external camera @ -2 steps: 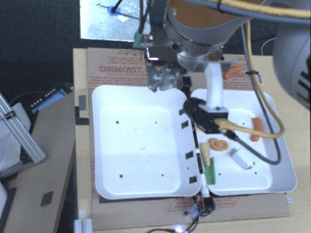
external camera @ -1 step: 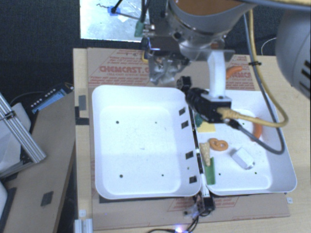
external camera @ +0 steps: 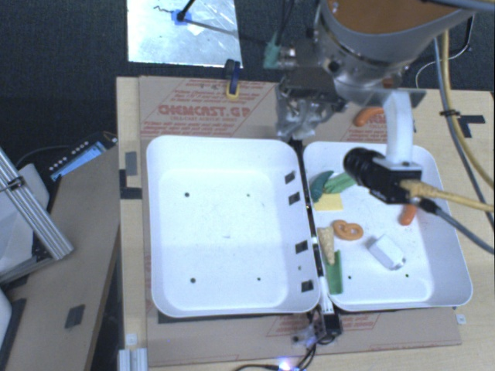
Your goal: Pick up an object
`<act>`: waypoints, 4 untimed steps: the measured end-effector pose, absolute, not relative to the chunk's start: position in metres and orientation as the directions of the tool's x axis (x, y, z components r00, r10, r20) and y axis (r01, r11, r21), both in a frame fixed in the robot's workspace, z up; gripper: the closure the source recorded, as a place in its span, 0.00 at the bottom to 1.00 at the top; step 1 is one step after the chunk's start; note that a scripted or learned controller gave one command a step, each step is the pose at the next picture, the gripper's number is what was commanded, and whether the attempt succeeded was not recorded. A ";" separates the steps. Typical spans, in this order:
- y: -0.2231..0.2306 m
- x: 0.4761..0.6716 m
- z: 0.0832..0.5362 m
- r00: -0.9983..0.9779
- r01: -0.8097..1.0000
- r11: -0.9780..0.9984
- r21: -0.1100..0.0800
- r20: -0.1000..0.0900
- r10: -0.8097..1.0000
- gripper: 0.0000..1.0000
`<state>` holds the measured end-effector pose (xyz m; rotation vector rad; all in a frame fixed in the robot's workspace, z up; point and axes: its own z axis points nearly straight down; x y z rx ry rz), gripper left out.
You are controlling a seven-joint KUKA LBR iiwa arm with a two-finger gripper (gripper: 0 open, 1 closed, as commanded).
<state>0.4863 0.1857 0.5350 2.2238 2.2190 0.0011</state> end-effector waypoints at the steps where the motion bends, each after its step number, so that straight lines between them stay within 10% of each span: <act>1: 0.209 0.486 0.535 -0.004 1.000 0.004 0.002 0.002 1.000 1.00; 4: 0.197 0.486 0.535 -0.004 1.000 0.004 0.002 0.002 1.000 1.00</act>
